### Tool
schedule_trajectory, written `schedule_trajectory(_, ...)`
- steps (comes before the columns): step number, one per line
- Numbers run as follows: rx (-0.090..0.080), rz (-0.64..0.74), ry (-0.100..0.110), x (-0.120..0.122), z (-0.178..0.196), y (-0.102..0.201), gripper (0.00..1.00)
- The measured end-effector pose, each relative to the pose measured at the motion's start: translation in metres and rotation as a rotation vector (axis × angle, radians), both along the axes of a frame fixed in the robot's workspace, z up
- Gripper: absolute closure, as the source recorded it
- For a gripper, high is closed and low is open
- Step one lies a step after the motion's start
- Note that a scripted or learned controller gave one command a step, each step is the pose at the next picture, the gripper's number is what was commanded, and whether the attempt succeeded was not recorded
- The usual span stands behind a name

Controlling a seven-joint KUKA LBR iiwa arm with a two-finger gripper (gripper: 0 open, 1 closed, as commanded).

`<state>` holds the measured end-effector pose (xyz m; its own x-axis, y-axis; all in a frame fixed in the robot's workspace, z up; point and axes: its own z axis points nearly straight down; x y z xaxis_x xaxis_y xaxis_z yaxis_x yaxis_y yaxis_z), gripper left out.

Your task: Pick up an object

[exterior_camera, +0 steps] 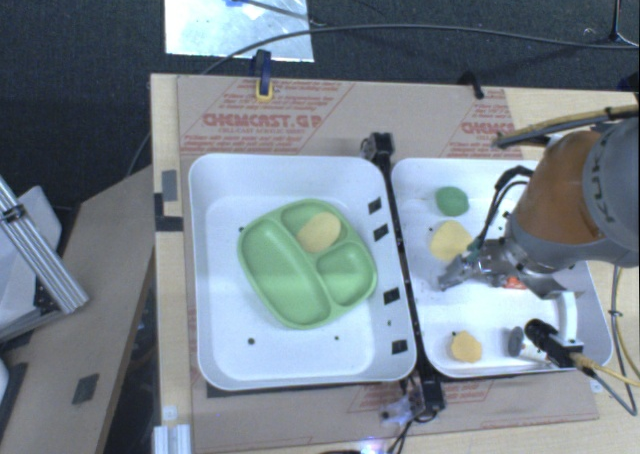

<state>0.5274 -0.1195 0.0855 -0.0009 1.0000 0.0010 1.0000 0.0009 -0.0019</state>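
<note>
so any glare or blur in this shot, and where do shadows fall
Camera view: bright glare on the foil sheet at top; both white bins look washed out; the arm is soft at its edges; a faint shadow lies under the green plate; the small objects stay fairly sharp, like the green ball.

I count two white bins on the table, a left bin (215,242) and a right bin (420,342). One green divided plate (290,277) sits in the left bin with one yellow piece (320,232) on it. The right bin holds one green piece (452,200), two yellow pieces (449,238) (465,346) and one grey piece (515,341).
</note>
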Motion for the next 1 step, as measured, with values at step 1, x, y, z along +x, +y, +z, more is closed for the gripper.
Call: schedule_trajectory(1, -0.001, -0.001, -0.003, 0.0005, 0.0127, -0.0004, 1.00)
